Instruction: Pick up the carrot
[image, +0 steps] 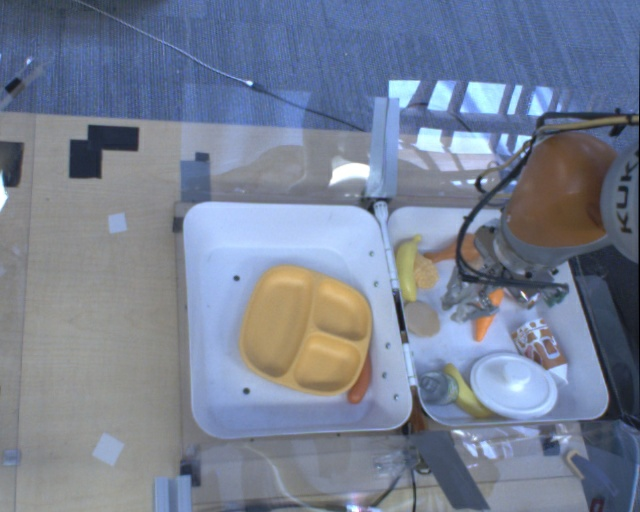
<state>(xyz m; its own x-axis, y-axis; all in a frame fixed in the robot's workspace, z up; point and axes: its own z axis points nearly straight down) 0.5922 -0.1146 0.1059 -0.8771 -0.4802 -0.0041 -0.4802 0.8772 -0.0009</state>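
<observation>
Bench, right bin (590, 385) | arm bent down over it — gripper (478, 303) at carrot (484, 326) | finger opening: cannot tell

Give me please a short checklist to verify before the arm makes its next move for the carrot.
1. Carrot found: ok. The carrot lies in the right bin.
2. End effector over the target: ok. The end effector hangs at the carrot's upper end.
3. Carrot actually gripped: cannot tell. The wrist hides the contact.
4. Neighbours apart from the carrot: ok. The snack packet and the white bowl lie close but not touching it.
5. No mix-up with a lookalike: ok. The orange-red piece beside the yellow plate is in the left bin, far from the end effector.
</observation>
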